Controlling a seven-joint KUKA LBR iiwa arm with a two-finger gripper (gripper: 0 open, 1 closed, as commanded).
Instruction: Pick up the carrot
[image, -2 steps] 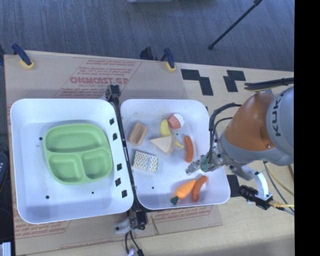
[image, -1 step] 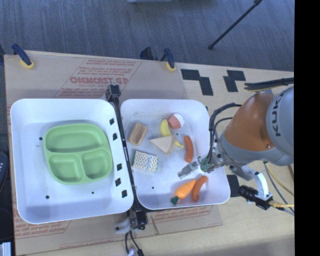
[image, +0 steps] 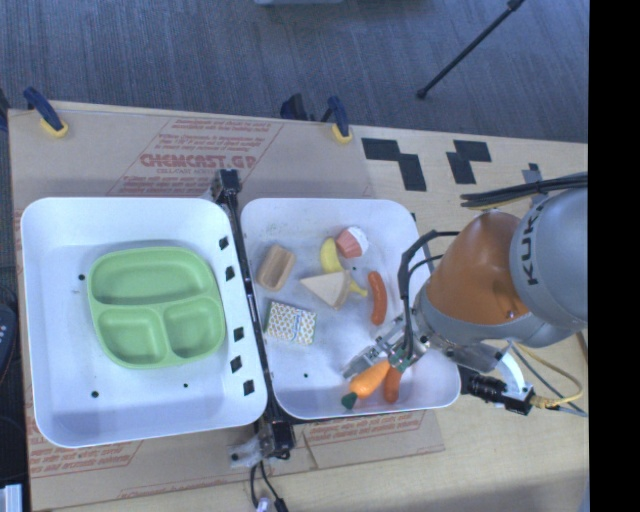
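The carrot (image: 367, 382) is small and orange with a green stem end pointing to the lower left. It lies near the front edge of the right bin (image: 300, 395). My gripper (image: 385, 354) hovers just above and slightly right of it, very close to its thick end. A short orange-red piece (image: 392, 386) lies right beside the carrot, under the gripper. The grey arm with its orange band (image: 480, 275) covers the bin's right wall.
Further back in the right bin lie a red sausage (image: 377, 297), a cheese wedge (image: 325, 289), a banana (image: 331, 256), a pink-topped cupcake (image: 350, 241), a tan bread piece (image: 275, 267) and a checkered wafer (image: 291, 322). The left bin holds a green divided plate (image: 155, 305).
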